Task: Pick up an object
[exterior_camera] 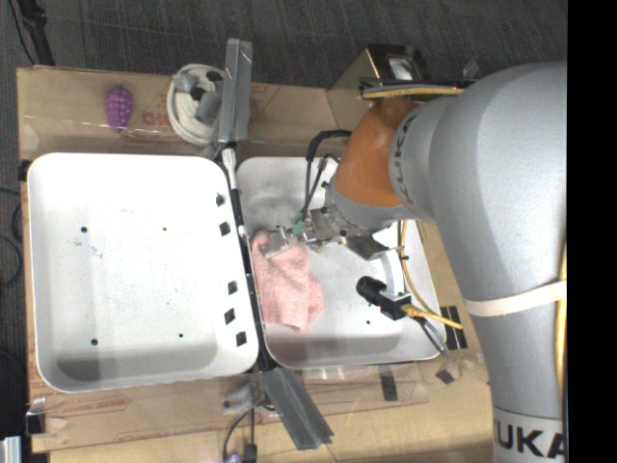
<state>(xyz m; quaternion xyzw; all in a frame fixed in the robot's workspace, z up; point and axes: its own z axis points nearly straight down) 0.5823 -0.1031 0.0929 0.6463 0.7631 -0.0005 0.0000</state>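
A crumpled pink cloth point(287, 285) lies in the right bin point(333, 345), against its left wall. My gripper point(281, 238) is low over the cloth's top edge, reaching in from the right under the orange wrist band. Its tips sit at or in the cloth's upper folds. The view is too small and crowded there to show how the tips stand or whether any cloth is caught between them.
The left bin point(125, 268) holds only a few dark specks. Behind the bins, on the cardboard, sit a purple grape-like toy point(119, 106) and a white roll point(196, 99). A grey divider bar point(234, 85) runs between the bins. The arm's bulk covers the right side.
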